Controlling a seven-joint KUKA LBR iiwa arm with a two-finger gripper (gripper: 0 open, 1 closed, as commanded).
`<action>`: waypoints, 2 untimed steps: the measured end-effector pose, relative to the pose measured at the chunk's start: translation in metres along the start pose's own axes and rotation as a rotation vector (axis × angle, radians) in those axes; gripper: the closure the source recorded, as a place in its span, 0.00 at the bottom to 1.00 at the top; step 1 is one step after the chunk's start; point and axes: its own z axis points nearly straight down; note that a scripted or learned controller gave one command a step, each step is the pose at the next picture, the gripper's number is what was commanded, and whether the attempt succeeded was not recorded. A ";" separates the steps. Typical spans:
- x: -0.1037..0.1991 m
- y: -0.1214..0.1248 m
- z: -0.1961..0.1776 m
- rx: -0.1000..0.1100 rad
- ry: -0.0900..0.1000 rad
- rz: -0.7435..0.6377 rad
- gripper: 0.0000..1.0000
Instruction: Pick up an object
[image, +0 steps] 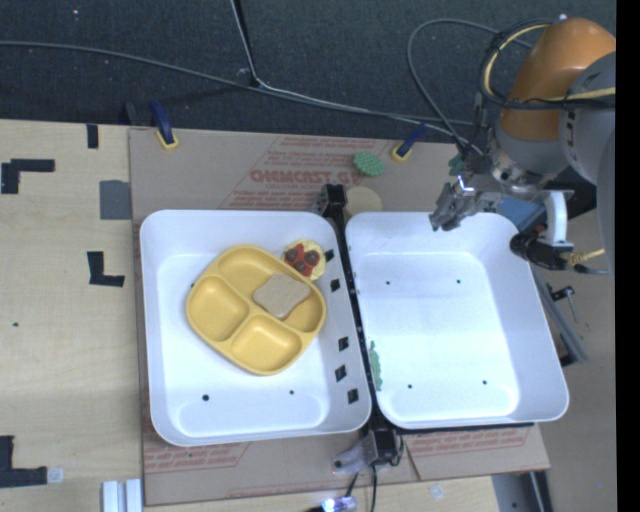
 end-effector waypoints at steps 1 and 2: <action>0.063 -0.001 0.000 0.002 0.001 -0.002 1.00; 0.111 -0.010 -0.009 0.001 0.001 -0.001 1.00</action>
